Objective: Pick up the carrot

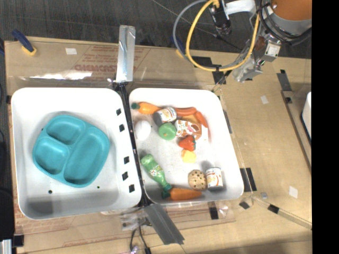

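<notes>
Orange is what you're hunting, and there are two candidates in the right bin (pixel 229 142). One carrot (pixel 185 193) lies at the bin's lower edge, long axis running left-right, squeezed between the green bottle (pixel 154 171) and the front wall, with the cookie (pixel 197 179) and small can (pixel 214 178) just above it. The other carrot (pixel 146 108) sits at the upper left corner of that bin, beside the dark can (pixel 166 115). Your arm (pixel 288 4) is parked way up in the upper right of the frame, well outside the bin, so both targets lie down and to the left. I honestly can't tell what state the gripper is in. I'd say the lower carrot is tight against the wall, while the upper one has a bit more room.
</notes>
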Motion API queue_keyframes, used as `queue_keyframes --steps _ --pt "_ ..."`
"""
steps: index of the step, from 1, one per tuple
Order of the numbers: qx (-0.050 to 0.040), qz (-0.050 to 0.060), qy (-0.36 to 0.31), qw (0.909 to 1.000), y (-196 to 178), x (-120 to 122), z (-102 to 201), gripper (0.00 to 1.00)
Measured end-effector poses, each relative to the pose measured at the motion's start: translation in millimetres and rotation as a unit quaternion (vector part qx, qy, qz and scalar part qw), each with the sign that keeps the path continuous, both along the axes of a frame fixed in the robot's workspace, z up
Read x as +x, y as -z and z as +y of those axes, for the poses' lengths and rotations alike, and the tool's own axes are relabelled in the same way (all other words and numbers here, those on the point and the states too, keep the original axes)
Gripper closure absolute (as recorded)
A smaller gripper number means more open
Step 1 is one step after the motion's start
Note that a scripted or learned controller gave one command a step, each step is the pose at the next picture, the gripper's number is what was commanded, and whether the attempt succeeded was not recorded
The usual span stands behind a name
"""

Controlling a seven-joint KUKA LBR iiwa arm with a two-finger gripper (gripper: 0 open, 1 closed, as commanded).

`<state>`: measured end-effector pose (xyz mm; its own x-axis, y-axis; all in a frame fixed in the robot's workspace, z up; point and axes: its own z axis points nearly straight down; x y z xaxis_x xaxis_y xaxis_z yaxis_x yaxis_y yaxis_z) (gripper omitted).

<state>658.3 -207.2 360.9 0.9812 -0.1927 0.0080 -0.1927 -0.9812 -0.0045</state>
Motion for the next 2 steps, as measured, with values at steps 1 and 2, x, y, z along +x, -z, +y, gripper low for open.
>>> queue_keyframes --steps 1,2 --pt "0.0 0.002 0.003 1.0 -26.4 -65.3 -3.3 1.0" --pt "0.0032 0.004 0.007 1.0 13.7 -24.1 -0.3 1.0"
